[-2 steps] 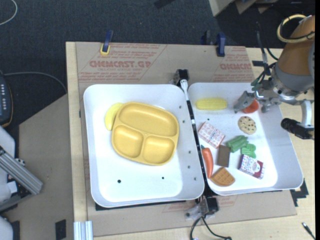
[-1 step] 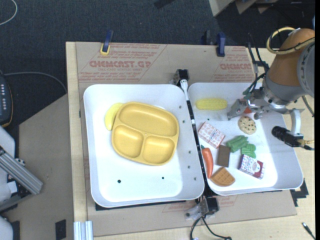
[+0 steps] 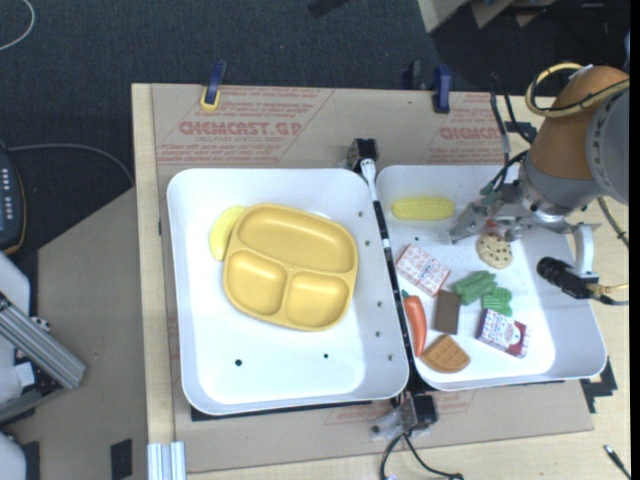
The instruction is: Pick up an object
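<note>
My gripper hangs over the back part of the right bin, reaching in from the right. Its fingers are spread open, with nothing between them. A round cookie lies just in front of the fingertips, close to them. Left of the gripper is a yellow corn cob. Further forward lie a pink-and-white box, a green vegetable piece, a brown bar, an orange carrot, a toast slice and a maroon packet.
The left bin holds a yellow divided plate with a yellow banana tucked behind its left edge. A black clip sits where the two bins meet at the back. A black part on the arm overhangs the right bin's right side.
</note>
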Motion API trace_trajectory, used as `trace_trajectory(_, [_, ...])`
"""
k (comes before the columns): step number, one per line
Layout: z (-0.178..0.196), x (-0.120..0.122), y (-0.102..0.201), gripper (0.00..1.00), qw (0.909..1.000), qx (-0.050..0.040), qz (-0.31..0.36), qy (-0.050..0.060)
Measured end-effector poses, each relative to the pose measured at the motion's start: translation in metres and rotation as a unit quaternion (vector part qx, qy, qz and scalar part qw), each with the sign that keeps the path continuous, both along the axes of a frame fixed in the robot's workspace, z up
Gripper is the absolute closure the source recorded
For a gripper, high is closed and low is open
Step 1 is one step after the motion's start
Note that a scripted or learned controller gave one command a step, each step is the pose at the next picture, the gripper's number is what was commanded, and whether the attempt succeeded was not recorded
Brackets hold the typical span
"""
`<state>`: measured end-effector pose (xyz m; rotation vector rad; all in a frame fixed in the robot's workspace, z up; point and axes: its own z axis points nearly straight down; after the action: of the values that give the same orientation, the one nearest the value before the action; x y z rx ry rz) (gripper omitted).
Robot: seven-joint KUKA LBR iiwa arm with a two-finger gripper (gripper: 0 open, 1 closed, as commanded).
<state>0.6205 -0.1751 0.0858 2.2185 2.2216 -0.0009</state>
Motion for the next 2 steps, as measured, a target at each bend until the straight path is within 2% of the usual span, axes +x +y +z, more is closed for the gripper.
trace_trajectory(1, [0.012, 0.001, -0.001, 1.00, 1.0000, -0.0010, 0.000, -0.003])
trace_trajectory(2, [0.056, 0.003, 0.001, 1.00, 1.0000, -0.0001, 0.000, -0.003])
